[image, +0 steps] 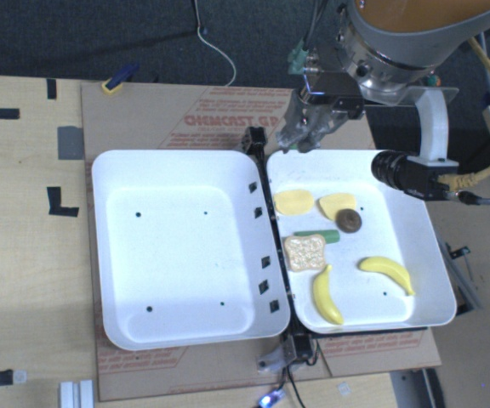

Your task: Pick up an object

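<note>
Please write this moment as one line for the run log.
gripper: above right bin's far edge | holding: nothing seen | objects: two bananas, others in bin

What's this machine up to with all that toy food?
A robot arm's gripper hangs above the back edge of the right bin, not touching anything. That bin has two bananas, two yellow slices, a brown round piece, a pale cracker-like square and a green stick. The job is picking one up; none is lifted yet.

Light wooden bench [24,253] with black tape marks, brown cardboard sheet [219,117] beneath, blue-yellow clip [119,77] at eleven o'clock, white cable [215,49] at twelve o'clock.
</note>
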### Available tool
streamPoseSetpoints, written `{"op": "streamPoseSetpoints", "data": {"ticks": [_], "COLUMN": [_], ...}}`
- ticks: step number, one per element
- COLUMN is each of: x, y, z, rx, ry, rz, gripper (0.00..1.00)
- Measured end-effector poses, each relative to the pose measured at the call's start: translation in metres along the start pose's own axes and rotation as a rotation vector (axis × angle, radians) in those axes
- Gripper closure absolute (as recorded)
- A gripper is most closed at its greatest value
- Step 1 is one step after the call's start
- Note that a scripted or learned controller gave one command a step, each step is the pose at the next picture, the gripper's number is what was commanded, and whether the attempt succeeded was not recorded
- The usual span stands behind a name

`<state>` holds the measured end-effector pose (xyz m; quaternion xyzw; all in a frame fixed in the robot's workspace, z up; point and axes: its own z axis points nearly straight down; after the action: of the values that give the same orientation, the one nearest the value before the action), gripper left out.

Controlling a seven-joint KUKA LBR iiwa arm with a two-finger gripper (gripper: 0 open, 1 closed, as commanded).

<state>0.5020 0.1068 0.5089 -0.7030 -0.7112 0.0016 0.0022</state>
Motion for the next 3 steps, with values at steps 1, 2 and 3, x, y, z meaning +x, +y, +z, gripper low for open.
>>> {"op": "streamPoseSetpoints", "data": {"ticks": [1, 2, 3], "x": [0.035, 0.133, 0.128], "y": [-0.019, -0.018, -0.017], "z": [-0.027, -0.024, -0.035], "rx": [-0.006, -0.003, -0.003], "ry": [0.000, 0.000, -0.001], "rz": [0.006, 0.000, 0.006], "gripper": [1.00, 1.00, 1.00]}}
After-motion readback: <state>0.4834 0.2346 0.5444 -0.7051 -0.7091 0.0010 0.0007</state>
